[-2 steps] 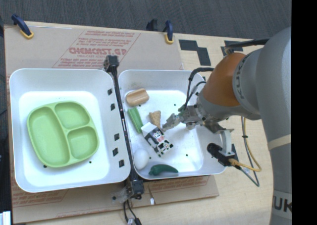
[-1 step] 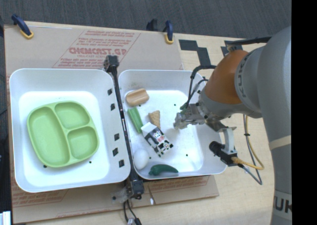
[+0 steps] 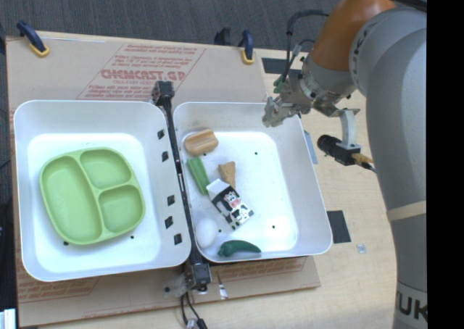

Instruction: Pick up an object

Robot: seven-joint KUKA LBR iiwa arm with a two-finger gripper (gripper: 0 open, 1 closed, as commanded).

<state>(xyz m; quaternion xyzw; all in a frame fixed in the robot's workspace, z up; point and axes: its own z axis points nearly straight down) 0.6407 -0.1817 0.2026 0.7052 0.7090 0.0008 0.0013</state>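
We cannot tell the claw's finger gap, arm cut off at right, carton print too small.

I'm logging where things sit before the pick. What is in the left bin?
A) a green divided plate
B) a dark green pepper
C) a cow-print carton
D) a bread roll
A: the green divided plate lies in the left bin; the small items are in the right bin.

pale green tray, white bins
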